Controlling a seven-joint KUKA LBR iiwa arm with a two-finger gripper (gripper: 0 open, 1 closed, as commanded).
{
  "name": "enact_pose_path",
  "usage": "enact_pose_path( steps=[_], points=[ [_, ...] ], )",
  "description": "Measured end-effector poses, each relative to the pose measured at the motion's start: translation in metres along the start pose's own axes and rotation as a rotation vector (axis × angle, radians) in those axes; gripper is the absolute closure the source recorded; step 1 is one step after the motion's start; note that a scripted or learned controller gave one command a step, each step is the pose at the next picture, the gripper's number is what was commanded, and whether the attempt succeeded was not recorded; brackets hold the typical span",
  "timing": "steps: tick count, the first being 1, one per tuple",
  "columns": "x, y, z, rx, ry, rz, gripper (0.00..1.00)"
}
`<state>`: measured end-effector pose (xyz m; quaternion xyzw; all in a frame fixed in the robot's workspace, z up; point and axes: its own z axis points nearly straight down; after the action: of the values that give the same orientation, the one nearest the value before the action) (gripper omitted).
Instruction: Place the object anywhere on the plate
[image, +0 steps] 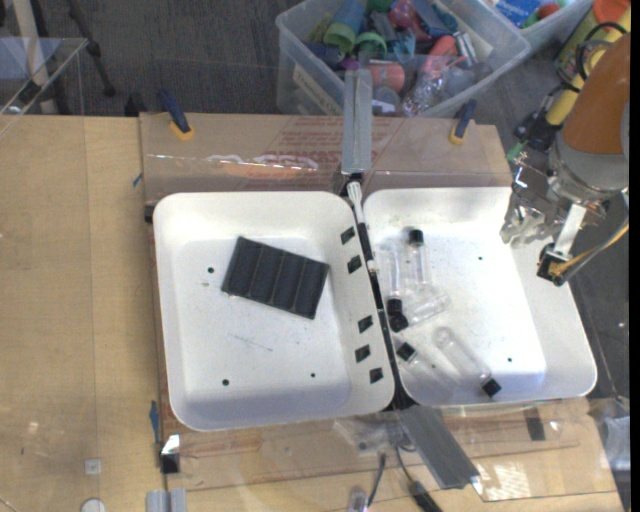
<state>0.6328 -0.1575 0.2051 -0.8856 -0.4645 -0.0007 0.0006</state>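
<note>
At the near edge, a pale wooden bench (70, 300) is seen carrying both bins, with a grey metal bracket (437, 450) lying at 6 o'clock just below the seam between them. The left bin (190, 390) is holding a dark ribbed rectangular plate (275, 277), which is lying flat and slightly tilted toward the bin's far half. The right bin (560, 350) is holding several clear plastic vials with black caps: one (465, 360) is lying toward 5 o'clock of that bin, two more (412, 290) are clustered beside the seam at 9 o'clock, all well apart from the plate. Small black tabs (362, 322) are lined up along the seam. At 3 o'clock, the gripper (535, 235) is being held over the right bin's far right edge, with nothing seen between its fingers; whether they are parted cannot be told. Farther back, a taped cardboard sheet (300, 145) is lying under the bins' far edge, clamped by a blue clip (178, 122). At 12 o'clock, a clear tub (300, 50) of coloured objects is standing.
</note>
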Motion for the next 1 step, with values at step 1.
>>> enact_pose_path(
  steps=[1],
  points=[
    [-0.0790,-0.0299,-0.0526,0.003,-0.002,0.038,1.00]
  ],
)
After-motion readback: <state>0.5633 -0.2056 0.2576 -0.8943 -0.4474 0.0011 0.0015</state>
